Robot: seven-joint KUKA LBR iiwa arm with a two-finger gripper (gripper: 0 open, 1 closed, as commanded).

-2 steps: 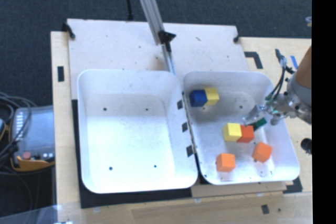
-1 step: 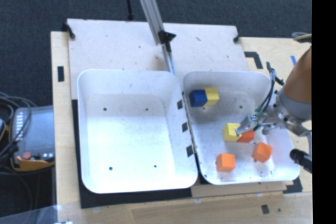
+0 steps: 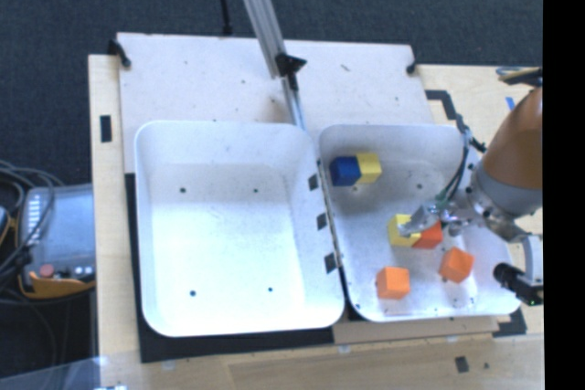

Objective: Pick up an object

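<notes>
The left bin (image 3: pixel 233 233) sits on the surface (image 3: pixel 265 87), touching the right bin (image 3: pixel 384 151) along its right wall. Taking the right bin as landmark: a blue block (image 3: pixel 345 170) lies near its rear left corner, with a yellow block (image 3: pixel 368 165) touching the blue one's right side. Towards the bin's front, an orange cube (image 3: pixel 393 282) rests on the floor. Near the bin's middle, a yellow piece (image 3: pixel 399 231) and a red-orange piece (image 3: pixel 428 237) lie pressed together, and the hand (image 3: pixel 430 221) is down right on top of them. Whether the hand is parted or closed, or grips either piece, cannot be told. Another orange cube (image 3: pixel 456 266) lies towards the bin's front right. The grey arm (image 3: pixel 512 169) reaches in over the bin's right wall.
</notes>
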